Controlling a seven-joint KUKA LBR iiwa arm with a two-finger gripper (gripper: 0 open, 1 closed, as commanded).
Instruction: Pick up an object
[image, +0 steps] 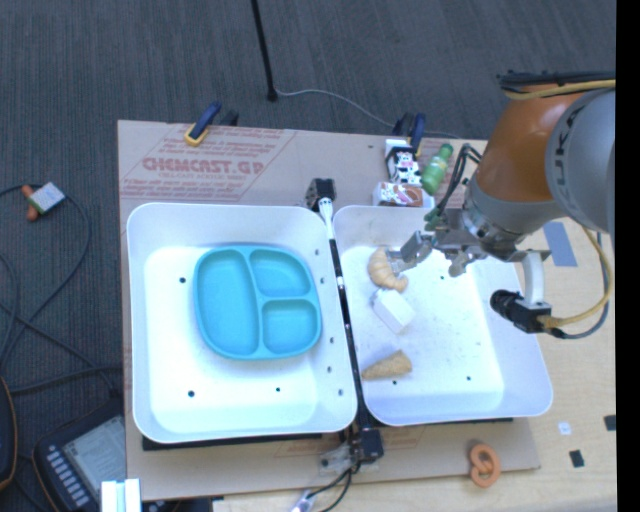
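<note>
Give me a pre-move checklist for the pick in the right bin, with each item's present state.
1. Targets present in the right bin: croissant, white block, pastry piece: ok.
2. Tool over the right bin, near the croissant: ok.
3. Nothing between the tool's fingers: ok.
4. Finger opening wide enough for the croissant: cannot tell.
5. Croissant apart from the white block: cannot tell, they lie very close.
6. Blue tray in the left bin, out of the way: ok.

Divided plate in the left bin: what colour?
Light blue; the divided plate shows plainly in the camera view.
</note>
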